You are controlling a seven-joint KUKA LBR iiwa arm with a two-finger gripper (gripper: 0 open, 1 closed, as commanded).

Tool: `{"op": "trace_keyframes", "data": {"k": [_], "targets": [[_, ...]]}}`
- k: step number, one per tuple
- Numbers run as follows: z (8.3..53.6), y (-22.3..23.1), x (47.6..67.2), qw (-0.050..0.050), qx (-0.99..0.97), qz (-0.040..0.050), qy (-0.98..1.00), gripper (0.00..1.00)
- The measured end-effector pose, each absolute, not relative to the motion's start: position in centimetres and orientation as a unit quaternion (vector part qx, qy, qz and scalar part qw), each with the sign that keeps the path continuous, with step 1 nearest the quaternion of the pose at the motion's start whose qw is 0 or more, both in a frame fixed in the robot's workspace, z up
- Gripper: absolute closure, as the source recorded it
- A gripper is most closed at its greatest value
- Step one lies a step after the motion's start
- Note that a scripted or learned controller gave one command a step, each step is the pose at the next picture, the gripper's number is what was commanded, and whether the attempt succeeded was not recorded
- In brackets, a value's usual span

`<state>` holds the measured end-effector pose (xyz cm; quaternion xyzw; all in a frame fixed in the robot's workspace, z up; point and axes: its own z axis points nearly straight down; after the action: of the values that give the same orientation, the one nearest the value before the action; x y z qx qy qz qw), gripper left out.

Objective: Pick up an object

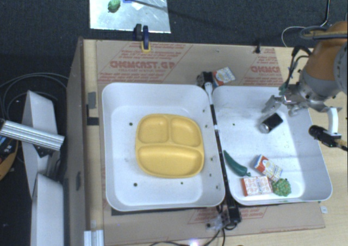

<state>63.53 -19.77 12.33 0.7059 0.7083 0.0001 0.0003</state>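
Several small objects lie in the right bin (304, 147). A black and silver cylinder (271, 123) rests near its back middle. Toward the front are a green pepper-like piece (235, 163), a small printed carton (268, 167), a red and white box (255, 185) and a green broccoli-like lump (281, 187). My gripper (284, 103) hangs over the back right of this bin, just up and right of the cylinder. Nothing shows held in it. The orange band and grey wrist (325, 65) rise behind it at the right edge.
A yellow divided plate (169, 145) lies in the left bin (119, 131). A small packet (224, 75) sits on the cardboard behind the bins. A blue and yellow clamp (143, 35) stands at the back edge. A black part (326, 135) juts over the right bin's rim.
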Motion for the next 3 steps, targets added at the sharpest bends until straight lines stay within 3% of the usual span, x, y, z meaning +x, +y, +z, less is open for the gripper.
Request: {"op": "trace_keyframes", "data": {"k": [1,2,3], "targets": [[8.5,-18.5,62.6,0.002,0.705,0.0007,0.709,0.00],[17.0,-20.7,66.4,0.003,0.705,0.0013,0.709,0.00],[9.8,-20.6,64.4,0.000,0.706,0.0000,0.708,0.00]]}}
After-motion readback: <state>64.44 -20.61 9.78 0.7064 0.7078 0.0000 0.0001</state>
